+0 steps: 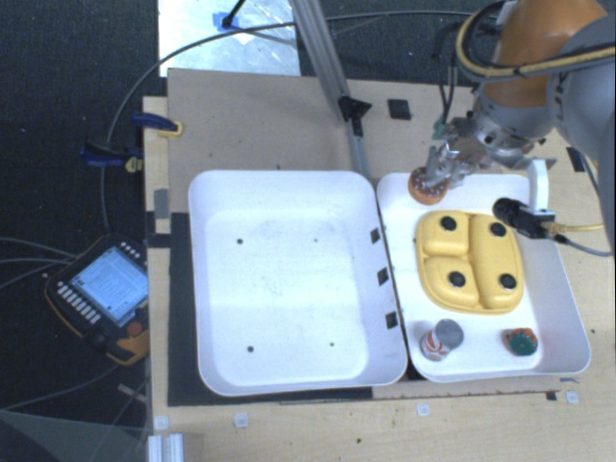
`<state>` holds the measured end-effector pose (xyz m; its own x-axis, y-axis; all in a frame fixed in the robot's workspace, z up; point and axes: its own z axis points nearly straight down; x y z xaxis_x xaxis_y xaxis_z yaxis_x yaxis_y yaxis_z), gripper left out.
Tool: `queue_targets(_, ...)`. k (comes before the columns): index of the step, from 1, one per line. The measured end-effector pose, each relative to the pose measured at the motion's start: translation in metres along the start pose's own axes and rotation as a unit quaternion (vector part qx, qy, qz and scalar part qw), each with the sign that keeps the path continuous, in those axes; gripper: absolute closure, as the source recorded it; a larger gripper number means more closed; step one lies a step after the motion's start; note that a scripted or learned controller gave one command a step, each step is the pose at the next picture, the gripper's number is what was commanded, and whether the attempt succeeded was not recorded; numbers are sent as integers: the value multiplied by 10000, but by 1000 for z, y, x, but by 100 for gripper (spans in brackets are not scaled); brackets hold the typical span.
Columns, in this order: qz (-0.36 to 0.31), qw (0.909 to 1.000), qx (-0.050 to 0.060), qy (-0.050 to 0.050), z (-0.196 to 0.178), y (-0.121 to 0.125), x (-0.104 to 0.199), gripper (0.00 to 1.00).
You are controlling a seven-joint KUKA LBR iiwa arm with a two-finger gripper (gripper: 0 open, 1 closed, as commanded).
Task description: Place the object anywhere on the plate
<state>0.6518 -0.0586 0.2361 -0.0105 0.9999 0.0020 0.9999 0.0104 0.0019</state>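
The gripper gripped a small brown object beyond the yellow plate; it risked slipping free

A: Where does the camera sit?

B: Fixed above the bench, looking down at a slant from the six o'clock side toward twelve o'clock.

A: How near?

B: Far enough to take in both bins whole: the left bin toward nine o'clock, the right bin toward three, where the arm reaches in. Floor shows beyond the bench at nine and twelve o'clock.
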Motion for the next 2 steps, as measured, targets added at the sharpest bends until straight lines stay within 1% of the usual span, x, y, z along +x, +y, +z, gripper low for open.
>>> queue_targets(1,5,10000,4,-5,11,-9,54,100)
queue_targets(2,0,10000,0,3,1,-15,108,100)
